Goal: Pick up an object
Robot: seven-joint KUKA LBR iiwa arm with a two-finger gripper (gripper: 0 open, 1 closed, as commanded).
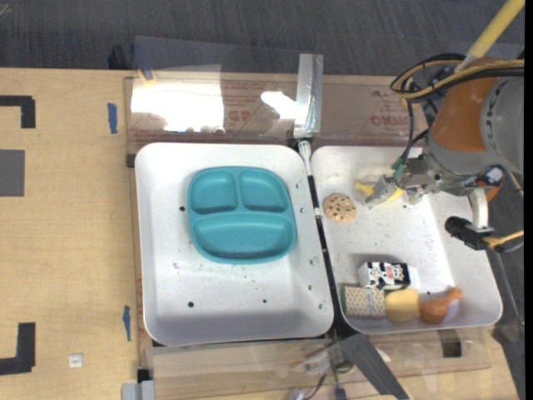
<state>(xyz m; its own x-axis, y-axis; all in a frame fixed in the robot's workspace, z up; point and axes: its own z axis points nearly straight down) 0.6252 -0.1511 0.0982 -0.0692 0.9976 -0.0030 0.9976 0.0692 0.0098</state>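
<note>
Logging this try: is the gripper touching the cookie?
Apart. The camera view shows the gripper to the right of the cookie, with bare white bin floor plainly between them.

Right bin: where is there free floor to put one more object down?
In the right bin, the bare middle is free, between the cookie and the right wall. The near edge is crowded by a patterned box, a packet and rounded food pieces. The gripper occupies the far part.
</note>
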